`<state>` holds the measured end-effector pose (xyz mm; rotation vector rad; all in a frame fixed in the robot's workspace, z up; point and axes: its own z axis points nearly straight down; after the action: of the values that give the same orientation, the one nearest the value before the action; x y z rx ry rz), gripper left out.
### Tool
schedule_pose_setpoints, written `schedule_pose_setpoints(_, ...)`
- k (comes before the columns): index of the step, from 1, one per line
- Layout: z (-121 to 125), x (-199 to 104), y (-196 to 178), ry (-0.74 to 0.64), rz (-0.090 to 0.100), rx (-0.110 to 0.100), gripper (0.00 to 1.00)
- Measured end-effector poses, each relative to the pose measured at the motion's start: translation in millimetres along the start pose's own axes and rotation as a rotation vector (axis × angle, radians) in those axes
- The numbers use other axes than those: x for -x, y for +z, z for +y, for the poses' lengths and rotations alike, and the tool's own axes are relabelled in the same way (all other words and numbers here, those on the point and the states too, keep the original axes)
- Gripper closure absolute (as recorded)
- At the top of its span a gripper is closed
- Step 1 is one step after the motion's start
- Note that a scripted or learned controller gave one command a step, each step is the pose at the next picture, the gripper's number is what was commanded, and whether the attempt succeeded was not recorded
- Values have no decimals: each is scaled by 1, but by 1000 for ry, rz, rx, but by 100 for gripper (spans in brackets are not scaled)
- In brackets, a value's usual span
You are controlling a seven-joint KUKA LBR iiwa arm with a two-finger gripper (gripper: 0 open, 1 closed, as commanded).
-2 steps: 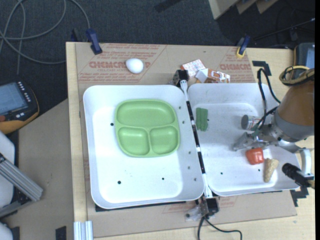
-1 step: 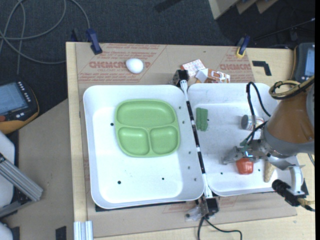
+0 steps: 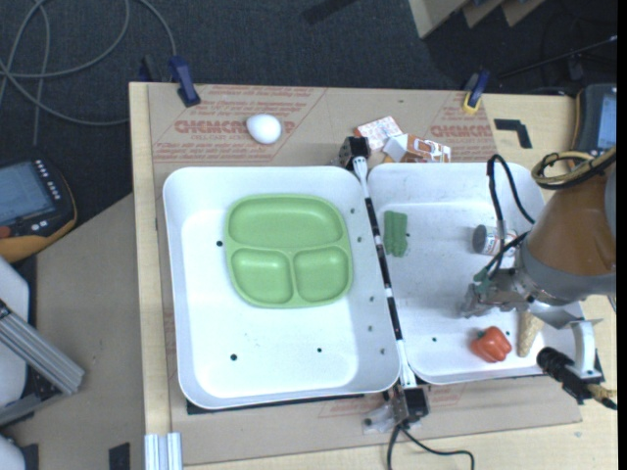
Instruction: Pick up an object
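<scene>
The arm reaches into the right bin (image 3: 431,194) from the right. Its gripper (image 3: 480,300) is low over the bin floor near the right side. A red-orange pepper-like object (image 3: 492,344) lies just below and right of the gripper, apart from it. A tan stick-shaped object (image 3: 528,333) lies beside the red one. A small grey cylinder (image 3: 481,238) sits above the gripper. A green flat piece (image 3: 395,233) lies at the bin's left wall.
The left bin (image 3: 196,292) holds a green three-compartment tray (image 3: 289,250). Behind the bins on the bench lie a white egg-shaped object (image 3: 263,127) and small packets (image 3: 404,145). A black cable (image 3: 495,194) loops over the right bin.
</scene>
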<state>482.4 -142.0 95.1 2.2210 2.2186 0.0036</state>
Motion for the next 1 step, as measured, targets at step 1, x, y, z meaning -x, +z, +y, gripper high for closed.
schedule_pose_setpoints(1, 70, 56, -91, -2, -2, -1, 100)
